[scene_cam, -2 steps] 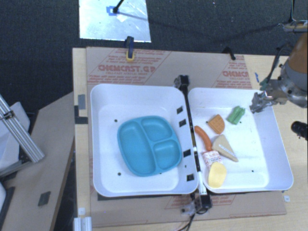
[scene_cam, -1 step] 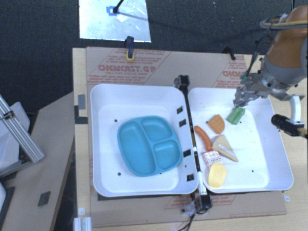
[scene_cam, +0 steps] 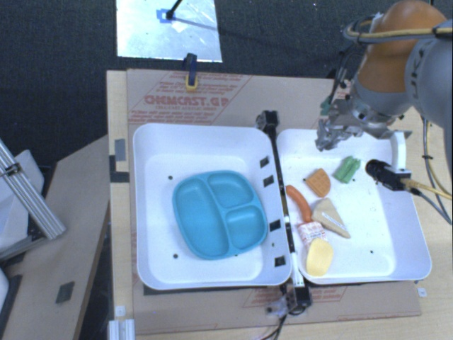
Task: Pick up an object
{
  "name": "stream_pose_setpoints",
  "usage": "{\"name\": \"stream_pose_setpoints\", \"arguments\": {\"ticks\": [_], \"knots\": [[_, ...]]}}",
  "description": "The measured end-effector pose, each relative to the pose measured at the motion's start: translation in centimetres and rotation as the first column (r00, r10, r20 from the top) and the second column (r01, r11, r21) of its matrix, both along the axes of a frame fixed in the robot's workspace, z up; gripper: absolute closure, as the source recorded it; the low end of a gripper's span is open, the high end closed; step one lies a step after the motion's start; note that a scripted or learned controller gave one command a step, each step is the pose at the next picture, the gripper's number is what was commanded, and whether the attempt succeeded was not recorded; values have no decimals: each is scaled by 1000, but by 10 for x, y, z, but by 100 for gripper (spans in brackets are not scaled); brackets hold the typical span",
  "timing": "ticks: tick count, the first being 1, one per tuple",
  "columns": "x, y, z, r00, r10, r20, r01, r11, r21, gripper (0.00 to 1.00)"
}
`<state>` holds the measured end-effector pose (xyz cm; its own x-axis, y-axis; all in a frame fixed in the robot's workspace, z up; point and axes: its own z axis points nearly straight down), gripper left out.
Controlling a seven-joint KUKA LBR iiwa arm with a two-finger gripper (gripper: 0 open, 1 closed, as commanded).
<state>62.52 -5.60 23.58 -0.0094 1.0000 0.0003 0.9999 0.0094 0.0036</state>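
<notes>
My gripper [scene_cam: 327,142] hangs over the back left part of the right bin [scene_cam: 407,261], above bare white floor. Nothing shows between its fingers. Just in front of it lie a green block [scene_cam: 347,168] and an orange waffle-like piece [scene_cam: 318,182]. Further forward lie an orange-red sausage [scene_cam: 299,202], a pale wedge [scene_cam: 331,217], a small red-and-white packet [scene_cam: 308,231] and a yellow piece [scene_cam: 319,256].
The left bin [scene_cam: 152,190] holds a blue divided plate [scene_cam: 217,213]. A black hinge strip [scene_cam: 278,197] runs between the two bins. Cardboard [scene_cam: 191,98] lies under both bins, and a metal rail [scene_cam: 25,197] stands at the far left.
</notes>
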Motion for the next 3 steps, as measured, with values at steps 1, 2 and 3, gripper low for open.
{"name": "stream_pose_setpoints", "arguments": {"ticks": [1, 2, 3], "knots": [[4, 50, 3, 1000, 0, -1, 0, 1000, 1, 100], [29, 104, 2, 1000, 0, 1, 0, 1000, 1, 100], [36, 154, 2, 1000, -1, 0, 1, 1000, 1, 100]]}}
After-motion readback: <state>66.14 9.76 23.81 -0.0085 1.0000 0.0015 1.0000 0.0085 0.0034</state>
